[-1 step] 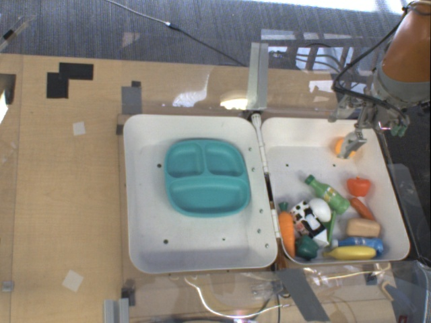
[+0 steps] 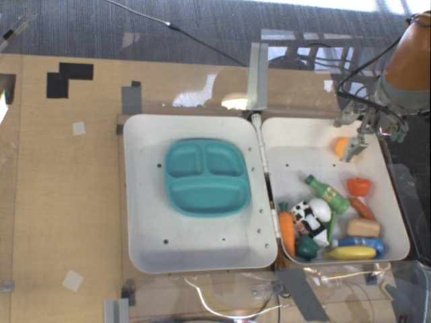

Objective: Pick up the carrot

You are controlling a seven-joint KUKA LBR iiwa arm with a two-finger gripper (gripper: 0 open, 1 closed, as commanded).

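Note:
The carrot [image 2: 287, 231], orange with a green top, lies along the left wall of the right bin [image 2: 296, 155] near its front corner, next to a black-and-white cow toy [image 2: 314, 214]. My gripper [image 2: 355, 145] hangs over the far right part of that bin, well away from the carrot. It is right beside a small orange piece of fruit [image 2: 342, 146]. Nothing can be seen held in it.
The right bin also holds a green bottle [image 2: 328, 194], a red tomato [image 2: 359, 186], a bread roll [image 2: 363, 228], a banana [image 2: 350, 252] and a dark green item [image 2: 306, 248]. A teal divided plate [image 2: 207, 177] rests in the left bin [image 2: 145, 241].

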